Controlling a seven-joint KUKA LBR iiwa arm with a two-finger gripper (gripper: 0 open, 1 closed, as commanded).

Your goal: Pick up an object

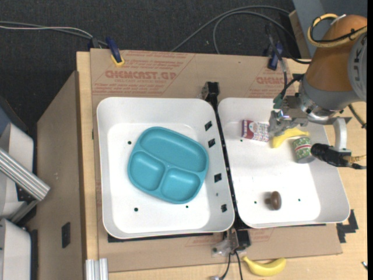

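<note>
My gripper (pixel 282 123) hangs over the back of the right bin (pixel 326 212), just above a yellow banana (pixel 287 137). A small maroon and white carton (pixel 255 130) lies to the gripper's left, close to it. A green and white can (pixel 302 149) lies beside the banana on its right. A brown round object (pixel 273 200) rests near the front of the same bin. The fingers are hidden from above by the wrist.
The left bin (pixel 111 174) holds a blue divided plate (pixel 168 164). A second banana (pixel 266 266) lies outside the bins at the bench's front edge. Clamps (pixel 115 54) hold the cardboard at the back corners.
</note>
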